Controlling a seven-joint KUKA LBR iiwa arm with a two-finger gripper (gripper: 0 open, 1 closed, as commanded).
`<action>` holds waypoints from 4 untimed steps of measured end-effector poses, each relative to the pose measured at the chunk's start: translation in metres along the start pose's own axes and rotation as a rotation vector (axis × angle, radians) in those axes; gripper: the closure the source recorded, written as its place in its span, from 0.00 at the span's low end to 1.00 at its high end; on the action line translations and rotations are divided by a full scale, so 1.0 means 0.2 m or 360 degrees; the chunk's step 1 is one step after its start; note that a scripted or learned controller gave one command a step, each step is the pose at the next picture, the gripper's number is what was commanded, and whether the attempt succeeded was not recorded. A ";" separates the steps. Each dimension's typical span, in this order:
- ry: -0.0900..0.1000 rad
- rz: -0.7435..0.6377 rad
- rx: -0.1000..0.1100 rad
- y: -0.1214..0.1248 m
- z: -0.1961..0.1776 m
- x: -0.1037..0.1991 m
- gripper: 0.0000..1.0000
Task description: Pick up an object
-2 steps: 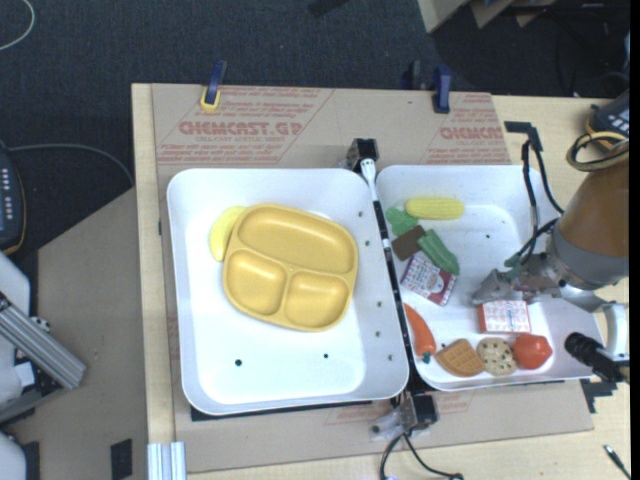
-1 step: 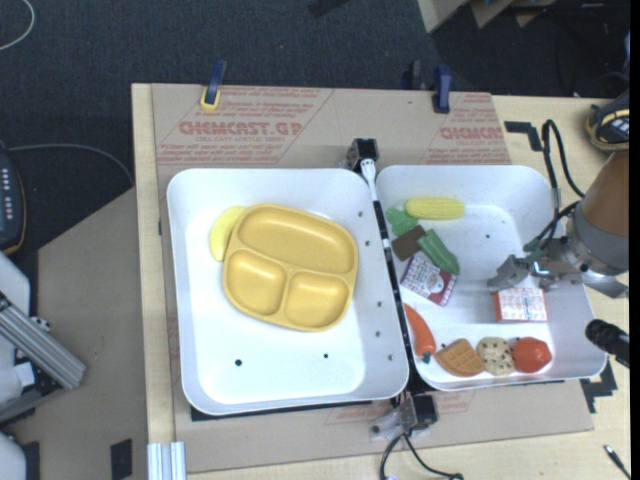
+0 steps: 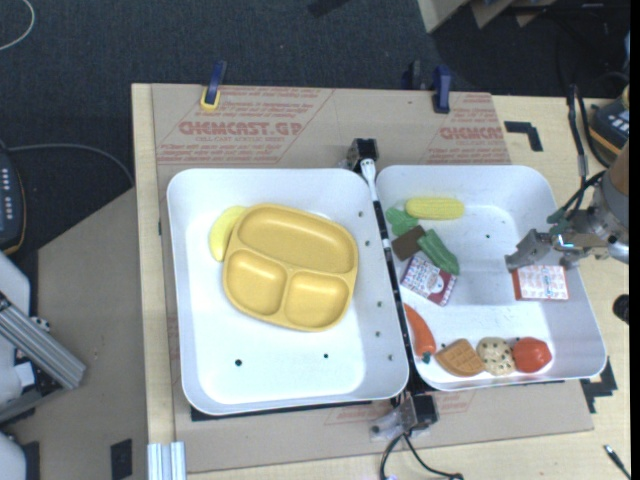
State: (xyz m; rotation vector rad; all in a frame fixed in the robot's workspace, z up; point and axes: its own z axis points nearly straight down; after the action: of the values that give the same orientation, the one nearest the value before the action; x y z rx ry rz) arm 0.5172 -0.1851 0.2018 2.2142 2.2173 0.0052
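Divided tray (image 3: 289,266) in left bin (image 3: 190,298), corn (image 3: 435,207) at rear of right bin (image 3: 575,313), cookie (image 3: 492,349) at its front

Two white bins (image 3: 190,268) sit side by side on the counter (image 3: 160,128). The left bin holds one yellow tray (image 3: 290,266) with three compartments, and one yellow piece (image 3: 222,230) peeking from under it. The right bin (image 3: 520,183) holds eight small things — one corn cob (image 3: 435,208), one green piece (image 3: 428,245), two red-and-white packets (image 3: 429,279), one carrot (image 3: 421,333), one toast slice (image 3: 460,357), one cookie (image 3: 491,349), one tomato (image 3: 532,354). Two clamps (image 3: 211,88) grip the far edge.
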 end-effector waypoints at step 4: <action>0.0010 -0.0009 0.0018 -0.04 -0.12 0.76 1.00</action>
State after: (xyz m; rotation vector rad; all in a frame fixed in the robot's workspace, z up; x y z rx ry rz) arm 0.5081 -0.0335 0.2261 2.2170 2.2320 -0.0001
